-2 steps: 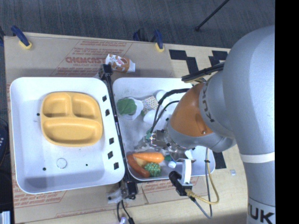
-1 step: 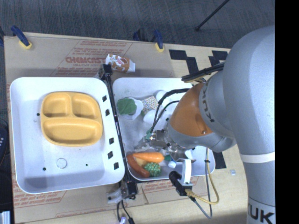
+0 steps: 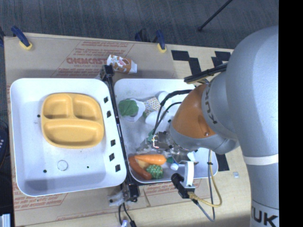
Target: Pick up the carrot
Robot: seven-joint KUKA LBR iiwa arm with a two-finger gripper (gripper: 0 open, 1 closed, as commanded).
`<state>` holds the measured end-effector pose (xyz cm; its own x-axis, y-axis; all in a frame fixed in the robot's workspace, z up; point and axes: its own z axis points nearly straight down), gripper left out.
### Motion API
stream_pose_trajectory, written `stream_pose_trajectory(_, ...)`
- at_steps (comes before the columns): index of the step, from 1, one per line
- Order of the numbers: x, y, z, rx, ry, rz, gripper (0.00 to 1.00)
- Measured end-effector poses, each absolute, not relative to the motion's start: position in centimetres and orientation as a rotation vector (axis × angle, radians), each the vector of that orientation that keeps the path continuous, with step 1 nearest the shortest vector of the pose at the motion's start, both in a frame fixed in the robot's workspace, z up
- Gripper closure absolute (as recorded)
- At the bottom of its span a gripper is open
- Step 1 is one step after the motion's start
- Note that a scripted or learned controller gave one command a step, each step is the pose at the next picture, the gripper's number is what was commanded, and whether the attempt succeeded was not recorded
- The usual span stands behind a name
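The grey arm [image 3: 258,103] enters from the 3 o'clock side and takes up much of the right half of the view. Its thick link runs down the right side, and the orange band [image 3: 191,112] sits above the wrist, over the middle of the right bin [image 3: 137,86]. The wrist bends down toward the bin's 6 o'clock edge. The gripper [image 3: 173,161] hangs low there, just at 3 o'clock of the carrot [image 3: 150,159]; whether its fingers are parted or closed cannot be told, since the wrist body and cables cover them. A black cable loops from the wrist out past the bin's near edge.

The one carrot lies flat in the right bin, near its 6 o'clock rim, long axis running roughly 9 to 3 o'clock. Nothing shows it gripped.

Counted: two white bins side by side. The left bin [image 3: 23,126] holds one yellow tray [image 3: 72,119] with three compartments, toward its 12 o'clock half. In the right bin, besides the carrot: one red item [image 3: 140,168] touching the carrot at its 7 o'clock, one small green piece [image 3: 156,171] just at 6 o'clock of the carrot, one green leafy item [image 3: 128,108] toward 11 o'clock, and some white things [image 3: 152,104] beside it, partly under the arm, their number unclear. One small packet [image 3: 120,63] lies on the bench beyond the bins, at 12 o'clock. Two blue clamps [image 3: 21,37] grip the far edge of the board.
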<state>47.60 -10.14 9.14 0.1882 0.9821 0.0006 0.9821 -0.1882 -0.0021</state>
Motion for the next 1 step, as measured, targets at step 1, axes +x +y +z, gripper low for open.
stream_pose_trajectory(1, 47.60, -10.14, 9.13, -2.420, -2.000, 0.001, 0.00)
